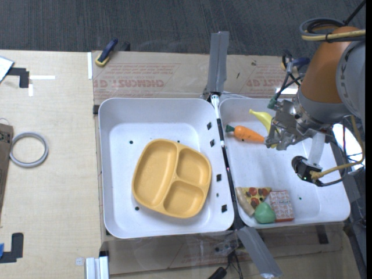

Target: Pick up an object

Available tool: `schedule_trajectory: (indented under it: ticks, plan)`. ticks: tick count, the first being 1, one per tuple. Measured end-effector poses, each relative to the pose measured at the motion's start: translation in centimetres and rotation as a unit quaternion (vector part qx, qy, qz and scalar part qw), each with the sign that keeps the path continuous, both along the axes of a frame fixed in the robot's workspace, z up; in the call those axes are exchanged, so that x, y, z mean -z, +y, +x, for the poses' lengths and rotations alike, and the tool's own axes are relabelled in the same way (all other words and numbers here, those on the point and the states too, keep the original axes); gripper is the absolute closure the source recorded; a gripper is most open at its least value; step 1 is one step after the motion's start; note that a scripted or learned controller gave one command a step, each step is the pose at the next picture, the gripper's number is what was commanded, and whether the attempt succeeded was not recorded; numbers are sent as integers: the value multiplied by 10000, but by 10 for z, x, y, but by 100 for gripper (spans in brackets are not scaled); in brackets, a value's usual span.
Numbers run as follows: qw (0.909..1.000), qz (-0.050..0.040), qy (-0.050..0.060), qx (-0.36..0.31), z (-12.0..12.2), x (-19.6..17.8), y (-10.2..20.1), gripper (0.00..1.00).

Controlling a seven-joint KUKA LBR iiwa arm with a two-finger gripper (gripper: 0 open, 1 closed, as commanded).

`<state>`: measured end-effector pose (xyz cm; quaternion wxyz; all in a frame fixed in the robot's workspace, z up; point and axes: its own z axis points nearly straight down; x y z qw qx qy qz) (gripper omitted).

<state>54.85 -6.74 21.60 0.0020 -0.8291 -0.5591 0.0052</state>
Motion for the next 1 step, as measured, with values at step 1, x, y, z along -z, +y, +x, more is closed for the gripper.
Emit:
schedule_trajectory:
  ticks: [1]
  plan:
    - [9994, 7, 3, -358, -38, -20, -1, 100]
